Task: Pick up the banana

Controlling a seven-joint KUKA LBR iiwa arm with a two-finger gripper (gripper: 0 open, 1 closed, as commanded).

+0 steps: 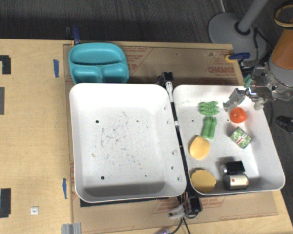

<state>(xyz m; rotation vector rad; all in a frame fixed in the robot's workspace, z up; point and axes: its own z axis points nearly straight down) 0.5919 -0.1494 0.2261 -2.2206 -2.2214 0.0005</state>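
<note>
Looking down into the right-hand bin (276,172), I take the stubby yellow piece toward its 8 o'clock side to be the banana (200,147). It lies flat on the white floor, near the divider between the two bins. At its 12 o'clock, almost touching, is a green vegetable (208,127), and at its 6 o'clock, a little apart, sits a rounder tan-yellow piece (203,179).

The end effector (233,100) hangs over the bin's 1 o'clock corner, just beside a red tomato (238,115) and well apart from the banana. From this angle I can't tell whether it is apart or together; nothing shows in its grip.

To my eye the banana is a light toy piece, probably smooth plastic, stiff and rather slippery, not fragile. I'd take hold across its narrower middle, coming straight down, lined up so the green vegetable isn't caught.
</note>
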